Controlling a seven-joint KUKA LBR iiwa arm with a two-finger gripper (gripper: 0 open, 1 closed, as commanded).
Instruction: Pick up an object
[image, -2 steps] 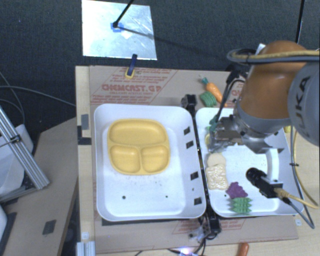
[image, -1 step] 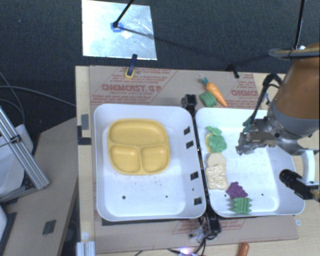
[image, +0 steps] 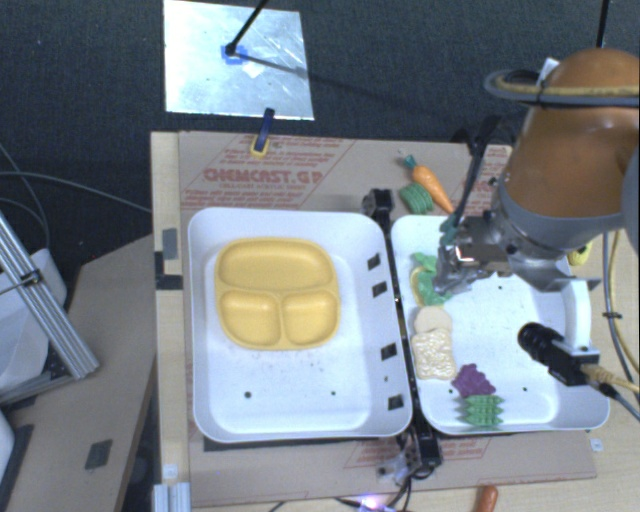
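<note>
Hovered with gripper (image: 452, 272) low in the right bin (image: 560, 400), directly over the green toy (image: 428, 282) by that bin's left wall. Could not tell its state. Judged a short straight drop enough.

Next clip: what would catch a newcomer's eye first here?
The yellow compartment tray in the middle of the left bin stands out most. Next, the big grey-and-orange arm looming over the right bin, its gripper down by a green toy, with small toy foods lined along that bin's left side.
</note>
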